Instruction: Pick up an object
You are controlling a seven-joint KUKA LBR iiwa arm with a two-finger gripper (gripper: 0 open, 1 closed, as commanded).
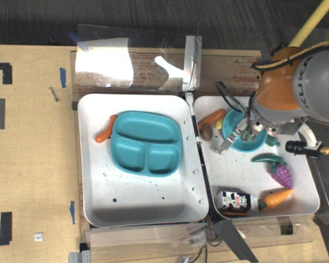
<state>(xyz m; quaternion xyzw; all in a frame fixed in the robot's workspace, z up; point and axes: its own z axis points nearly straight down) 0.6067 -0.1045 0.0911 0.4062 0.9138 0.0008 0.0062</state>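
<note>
My gripper (237, 137) hangs low over the upper part of the right bin (307, 201), at the left rim of a teal bowl (253, 142). Its two silver fingers stand apart; one finger (226, 144) is outside the bowl's left edge and the other is over the bowl. Nothing shows held between them. Just left of the fingers lie an orange sausage (211, 116) and a small brown piece (206, 131). Below the bowl lie a green pepper (268, 158), purple grapes (283, 174), an orange carrot (277, 197) and a black-and-white bottle (234, 200).
The left bin (93, 190) holds a teal divided plate (147, 142) with an orange sausage (103, 132) by its left side. A ridge where the two bin walls meet (200, 158) runs between the bins. Black cables (230, 98) hang above the bowl.
</note>
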